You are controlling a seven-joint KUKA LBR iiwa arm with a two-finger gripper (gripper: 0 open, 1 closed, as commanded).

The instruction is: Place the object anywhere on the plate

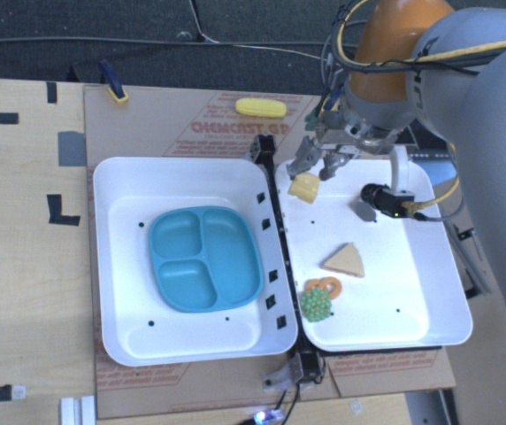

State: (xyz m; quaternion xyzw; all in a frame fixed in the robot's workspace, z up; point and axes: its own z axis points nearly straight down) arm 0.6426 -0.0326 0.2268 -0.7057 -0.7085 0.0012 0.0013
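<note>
While the green ball (317,304) and tan wedge (344,260) lie low in the right bin (430,321), the blue plate (205,259) sits in the left bin (111,237). Farther back, the gripper (318,168) pinches a yellow block (303,188), raised over the right bin's far left corner.

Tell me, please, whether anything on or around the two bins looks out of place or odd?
One thing stands out: a yellow banana-shaped object lies on the cardboard behind the bins, outside both. The blue plate sits slightly askew in the left bin.
</note>
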